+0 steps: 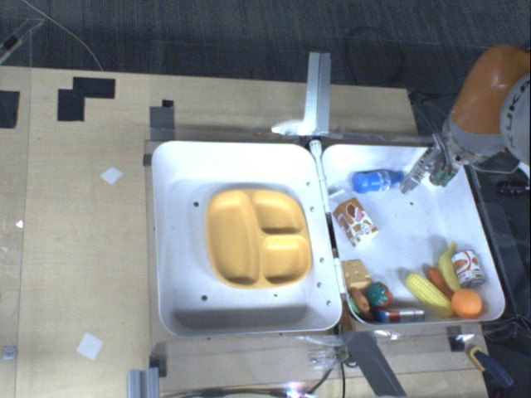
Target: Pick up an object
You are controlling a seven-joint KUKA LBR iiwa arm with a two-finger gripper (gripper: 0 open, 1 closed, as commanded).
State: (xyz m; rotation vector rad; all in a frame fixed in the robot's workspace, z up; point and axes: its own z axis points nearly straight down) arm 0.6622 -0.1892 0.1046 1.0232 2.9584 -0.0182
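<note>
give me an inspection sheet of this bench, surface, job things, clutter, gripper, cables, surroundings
surface: wooden bench bearing two white bins, left bin and right bin, side by side.
job's things: right bin holds a blue bottle, a small carton, a corn cob, a banana, a can, an orange.
clutter: yellow divided tray in the left bin; a tight pile of small items in the right bin's lower left corner.
grippers: gripper at the right bin's upper right, just right of the blue bottle; nothing between its fingers.
cables: thin cable across the floor at upper left.
surroundings: dark carpet.
</note>
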